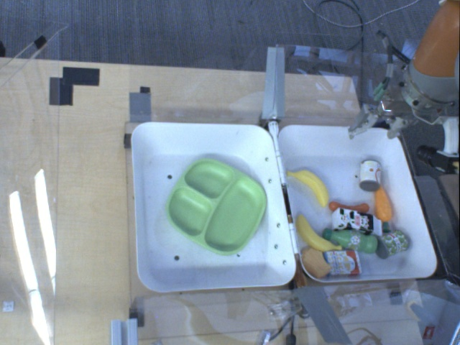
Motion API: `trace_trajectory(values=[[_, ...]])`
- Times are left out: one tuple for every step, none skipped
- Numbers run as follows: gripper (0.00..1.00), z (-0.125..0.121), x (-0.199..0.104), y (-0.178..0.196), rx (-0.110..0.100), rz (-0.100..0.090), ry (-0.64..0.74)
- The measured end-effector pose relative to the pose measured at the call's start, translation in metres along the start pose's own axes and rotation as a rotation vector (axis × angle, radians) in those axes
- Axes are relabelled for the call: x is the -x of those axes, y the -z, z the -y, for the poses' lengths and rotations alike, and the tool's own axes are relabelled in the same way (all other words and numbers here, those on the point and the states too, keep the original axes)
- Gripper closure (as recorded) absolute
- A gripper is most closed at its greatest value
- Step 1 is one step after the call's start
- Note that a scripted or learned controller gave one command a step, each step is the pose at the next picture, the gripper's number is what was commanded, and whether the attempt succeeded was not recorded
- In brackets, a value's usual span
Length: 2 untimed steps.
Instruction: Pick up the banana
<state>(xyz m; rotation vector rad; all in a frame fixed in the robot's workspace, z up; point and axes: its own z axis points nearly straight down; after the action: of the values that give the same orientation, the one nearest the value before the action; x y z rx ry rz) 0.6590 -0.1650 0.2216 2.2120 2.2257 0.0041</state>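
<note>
1. My gripper (379,123) hangs over the right bin's (420,192) back edge, fingers spread, holding nothing.
2. The banana (310,184) lies well apart from it, by the bin's left wall.

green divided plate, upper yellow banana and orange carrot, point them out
green divided plate (215,207), camera view, on its centre ridge
upper yellow banana (311,184), camera view, mid-curve
orange carrot (384,205), camera view, middle of its body
</note>
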Motion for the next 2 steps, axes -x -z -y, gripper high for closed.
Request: trace_trajectory(values=[[0.0, 0.001, -0.059, -0.052, 0.001, 0.0, 0.188], [0.0, 0.047, -0.065, -0.121, 0.011, 0.001, 0.126]])
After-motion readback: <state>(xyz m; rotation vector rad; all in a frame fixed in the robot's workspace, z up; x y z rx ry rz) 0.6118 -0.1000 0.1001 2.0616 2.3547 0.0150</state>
